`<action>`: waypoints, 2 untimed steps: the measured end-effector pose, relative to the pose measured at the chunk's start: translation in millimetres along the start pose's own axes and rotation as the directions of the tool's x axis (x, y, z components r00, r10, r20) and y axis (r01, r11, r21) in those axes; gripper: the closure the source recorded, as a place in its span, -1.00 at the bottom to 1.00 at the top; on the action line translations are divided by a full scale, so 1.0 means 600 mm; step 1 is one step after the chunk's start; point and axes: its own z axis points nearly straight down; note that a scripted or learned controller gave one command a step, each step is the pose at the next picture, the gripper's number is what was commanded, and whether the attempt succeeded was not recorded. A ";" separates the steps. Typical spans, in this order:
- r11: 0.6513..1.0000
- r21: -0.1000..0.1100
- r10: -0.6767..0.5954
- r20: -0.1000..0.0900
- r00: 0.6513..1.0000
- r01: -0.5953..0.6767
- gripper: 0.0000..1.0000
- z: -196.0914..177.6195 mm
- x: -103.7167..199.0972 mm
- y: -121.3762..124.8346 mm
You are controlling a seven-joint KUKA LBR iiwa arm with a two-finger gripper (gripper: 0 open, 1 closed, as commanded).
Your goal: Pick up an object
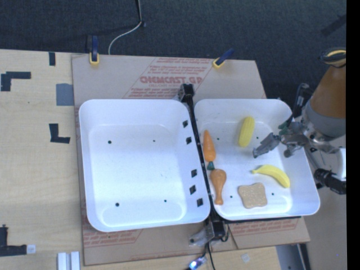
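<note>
Fingers state unclear above banana, arm cropped at right.

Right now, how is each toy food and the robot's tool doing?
Corn: lying in the right bin.
Carrot: lying by the divider.
Drumstick: lying below the carrot.
Banana: lying, not gripped.
Toast: lying flat.
Tool: above the bin, holding nothing.
</note>
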 end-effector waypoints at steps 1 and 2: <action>1.000 -0.010 -0.005 0.003 1.000 0.005 -1.00 -0.067 0.014 0.124; 1.000 -0.006 -0.005 0.001 1.000 0.005 -1.00 -0.063 0.040 0.238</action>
